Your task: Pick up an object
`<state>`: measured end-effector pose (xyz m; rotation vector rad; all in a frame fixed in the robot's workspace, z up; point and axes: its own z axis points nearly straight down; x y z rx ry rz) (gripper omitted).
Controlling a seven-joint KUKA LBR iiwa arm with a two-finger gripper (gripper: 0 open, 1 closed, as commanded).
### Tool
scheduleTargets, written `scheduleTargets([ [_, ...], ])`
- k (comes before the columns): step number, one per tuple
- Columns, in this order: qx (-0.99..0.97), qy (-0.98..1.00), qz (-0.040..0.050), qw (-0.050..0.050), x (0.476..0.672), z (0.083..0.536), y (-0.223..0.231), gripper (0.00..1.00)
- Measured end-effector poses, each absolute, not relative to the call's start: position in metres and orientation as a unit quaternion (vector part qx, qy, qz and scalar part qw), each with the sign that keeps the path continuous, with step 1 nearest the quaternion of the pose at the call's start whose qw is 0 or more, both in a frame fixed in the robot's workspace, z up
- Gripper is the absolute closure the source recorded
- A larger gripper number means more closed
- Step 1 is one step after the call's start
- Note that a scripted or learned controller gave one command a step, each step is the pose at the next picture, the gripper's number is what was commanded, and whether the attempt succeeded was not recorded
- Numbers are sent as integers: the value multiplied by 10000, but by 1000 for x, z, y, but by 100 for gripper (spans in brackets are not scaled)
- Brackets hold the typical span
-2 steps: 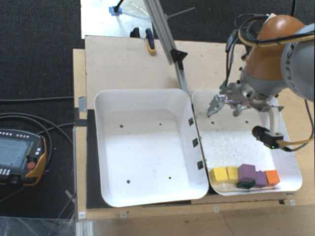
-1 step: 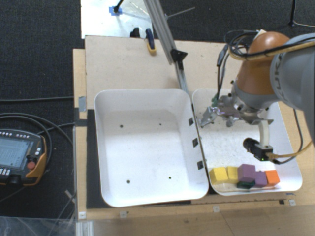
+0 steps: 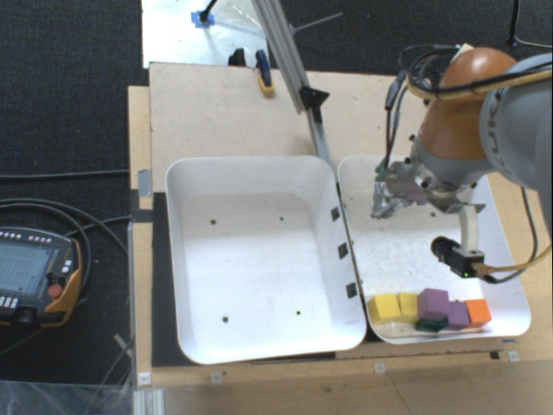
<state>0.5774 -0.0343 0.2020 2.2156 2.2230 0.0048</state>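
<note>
Bench (image 3: 216, 119): tan board, carrying two shallow white bins side by side.

Left bin (image 3: 259, 258): sitting at the centre of the view, its floor showing a few dark specks.

Arm (image 3: 484, 102): grey with an orange band, reaching in from the right and hanging over the upper part of the right bin (image 3: 389, 258).

Gripper (image 3: 383, 204): pointing down near the right bin's upper left area, well apart from the blocks; whether it is wide or narrow cannot be told, and nothing is showing between its tips.

Blocks, all lying clustered along the right bin's near edge:
- purple block (image 3: 434, 302), with a second purple piece just beside it;
- two yellow blocks (image 3: 393, 307), touching each other;
- orange block (image 3: 478, 311), at the right end;
- dark green block (image 3: 430, 324), lying in front of the purple one.

Control pendant (image 3: 30, 275): resting on the dark floor at far left.
</note>
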Motion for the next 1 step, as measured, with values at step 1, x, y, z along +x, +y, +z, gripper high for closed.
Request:
scheduleTargets([
  [1, 7095, 7047, -10, 27, 578, 192, -134, 100],
])
